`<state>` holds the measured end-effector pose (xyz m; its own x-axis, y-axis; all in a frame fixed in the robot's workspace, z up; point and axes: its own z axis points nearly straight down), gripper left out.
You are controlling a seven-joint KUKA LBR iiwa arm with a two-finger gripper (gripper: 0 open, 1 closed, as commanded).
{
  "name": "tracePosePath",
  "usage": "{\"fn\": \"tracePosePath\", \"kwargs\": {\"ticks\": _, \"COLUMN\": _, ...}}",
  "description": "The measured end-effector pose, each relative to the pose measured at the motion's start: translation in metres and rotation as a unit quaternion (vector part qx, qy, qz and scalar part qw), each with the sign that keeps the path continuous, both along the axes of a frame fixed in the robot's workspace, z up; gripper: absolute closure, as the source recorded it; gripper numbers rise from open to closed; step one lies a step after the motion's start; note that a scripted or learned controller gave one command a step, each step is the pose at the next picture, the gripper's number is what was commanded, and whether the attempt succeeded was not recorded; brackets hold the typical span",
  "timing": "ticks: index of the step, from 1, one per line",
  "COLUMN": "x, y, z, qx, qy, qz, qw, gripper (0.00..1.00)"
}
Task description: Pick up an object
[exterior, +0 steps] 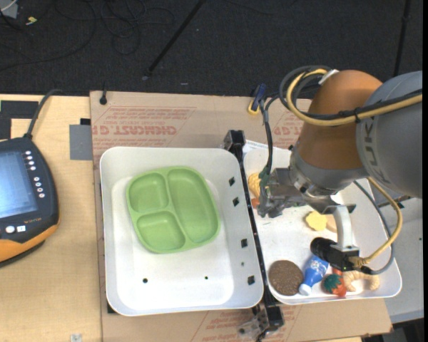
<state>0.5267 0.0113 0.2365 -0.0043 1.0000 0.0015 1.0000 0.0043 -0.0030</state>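
Grey arm [396,141] with an orange band, reaching in from the right and bent down over the right white bin [292,237]. Its wrist points at the bin's left wall. The pincer [271,199] is low near that wall; whether it is open or closed cannot be told. A yellow ridged item [254,184] lies just beside the pincer, against the wall. A pale yellow piece [316,221] lies near the bin's middle. At the front edge, a brown round disc [286,276] lies beside a blue-and-white tube [312,274]. The left white bin [178,283] holds a green three-compartment plate [173,209]. A teach pendant [14,198] lies on the bench [64,276], far left.
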Motion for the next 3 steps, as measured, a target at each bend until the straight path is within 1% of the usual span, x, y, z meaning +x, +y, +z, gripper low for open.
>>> {"fn": "tracePosePath", "kwargs": {"ticks": 1, "x": 0.017, "y": 0.023, "z": -0.021, "qx": -0.0008, "qy": 0.000, "qz": -0.002, "qw": 1.0000, "gripper": 1.00}}
{"fn": "tracePosePath", "kwargs": {"ticks": 2, "x": 0.018, "y": 0.018, "z": -0.001, "qx": -0.0008, "qy": 0.000, "qz": -0.001, "qw": 1.0000, "gripper": 1.00}}
{"fn": "tracePosePath", "kwargs": {"ticks": 3, "x": 0.019, "y": 0.030, "z": -0.017, "qx": -0.0008, "qy": 0.002, "qz": -0.002, "qw": 1.0000, "gripper": 1.00}}
